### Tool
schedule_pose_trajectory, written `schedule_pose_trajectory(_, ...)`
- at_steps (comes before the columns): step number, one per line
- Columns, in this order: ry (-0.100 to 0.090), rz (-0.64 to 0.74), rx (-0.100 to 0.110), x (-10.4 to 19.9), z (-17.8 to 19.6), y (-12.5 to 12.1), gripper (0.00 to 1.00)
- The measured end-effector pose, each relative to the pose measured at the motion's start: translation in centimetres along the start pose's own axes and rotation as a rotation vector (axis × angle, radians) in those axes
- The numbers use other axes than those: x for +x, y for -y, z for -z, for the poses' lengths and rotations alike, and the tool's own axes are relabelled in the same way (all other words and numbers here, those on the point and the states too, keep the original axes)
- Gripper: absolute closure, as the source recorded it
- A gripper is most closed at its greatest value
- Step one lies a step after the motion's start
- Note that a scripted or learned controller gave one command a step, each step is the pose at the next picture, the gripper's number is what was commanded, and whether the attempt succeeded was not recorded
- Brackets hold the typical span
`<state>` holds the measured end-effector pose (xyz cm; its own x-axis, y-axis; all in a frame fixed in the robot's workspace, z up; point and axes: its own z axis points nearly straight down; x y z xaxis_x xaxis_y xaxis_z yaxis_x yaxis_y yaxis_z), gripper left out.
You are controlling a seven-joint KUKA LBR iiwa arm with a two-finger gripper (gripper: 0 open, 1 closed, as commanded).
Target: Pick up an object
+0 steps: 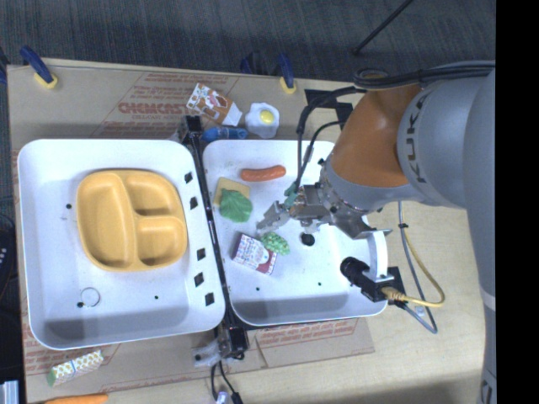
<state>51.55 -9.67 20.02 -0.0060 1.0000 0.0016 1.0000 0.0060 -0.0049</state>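
Right bin (337, 297): four items, maybe; left bin (34, 225): one tray (130, 219).

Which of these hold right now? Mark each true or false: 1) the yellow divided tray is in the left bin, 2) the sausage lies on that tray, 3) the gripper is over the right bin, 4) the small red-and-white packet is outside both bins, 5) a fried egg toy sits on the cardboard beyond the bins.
1) True: the yellow divided tray sits in the left bin.
2) False: the sausage lies in the right bin.
3) True: the gripper is over the right bin.
4) False: the red-and-white packet lies in the right bin.
5) True: the fried egg toy is on the cardboard.
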Motion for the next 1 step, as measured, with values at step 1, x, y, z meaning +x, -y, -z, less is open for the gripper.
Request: schedule_pose_trajectory(1,0.002,0.078,-0.008,-0.09,-10.62,0.72,0.0)
